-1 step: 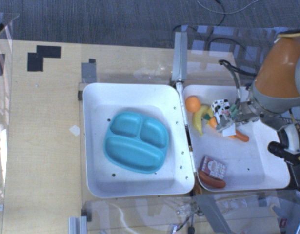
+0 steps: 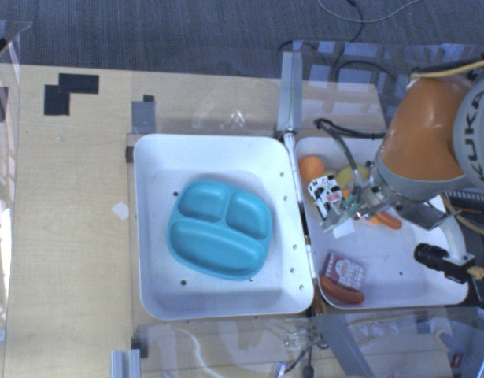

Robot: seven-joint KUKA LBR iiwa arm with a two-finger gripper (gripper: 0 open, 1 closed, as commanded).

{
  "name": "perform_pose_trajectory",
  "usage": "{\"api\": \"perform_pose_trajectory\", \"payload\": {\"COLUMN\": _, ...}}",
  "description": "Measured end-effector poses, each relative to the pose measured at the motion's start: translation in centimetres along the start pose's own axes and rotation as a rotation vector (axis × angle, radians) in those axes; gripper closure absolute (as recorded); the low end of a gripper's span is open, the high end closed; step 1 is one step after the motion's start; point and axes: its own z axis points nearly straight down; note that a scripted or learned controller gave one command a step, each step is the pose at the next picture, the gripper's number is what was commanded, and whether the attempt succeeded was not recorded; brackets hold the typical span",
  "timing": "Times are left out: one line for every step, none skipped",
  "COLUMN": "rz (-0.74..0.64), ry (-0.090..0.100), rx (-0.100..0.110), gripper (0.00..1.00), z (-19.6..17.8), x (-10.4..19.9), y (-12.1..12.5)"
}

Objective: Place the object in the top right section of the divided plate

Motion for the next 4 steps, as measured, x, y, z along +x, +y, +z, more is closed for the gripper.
{"api": "perform_pose_trajectory", "payload": {"rz": -0.152, "ry": 0.0, "rx": -0.001, "gripper": 1.0, "z": 1.4, "x": 5.2, "y": 5.5}}
{"api": "perform_pose_trajectory", "payload": {"rz": -0.187, "ry": 0.001, "rx": -0.001, "gripper": 1.0, "z": 0.9, "x": 10.4, "y": 9.3}}
{"api": "perform_pose_trajectory", "payload": {"rz": -0.267, "ry": 0.0, "rx": -0.003, "gripper": 1.0, "z": -1.2, "x": 13.1, "y": 13.5}}
{"api": "perform_pose_trajectory", "payload": {"rz": -0.275, "ry": 0.001, "rx": -0.003, "gripper": 1.0, "z": -2.2, "x": 18.8, "y": 14.5}}
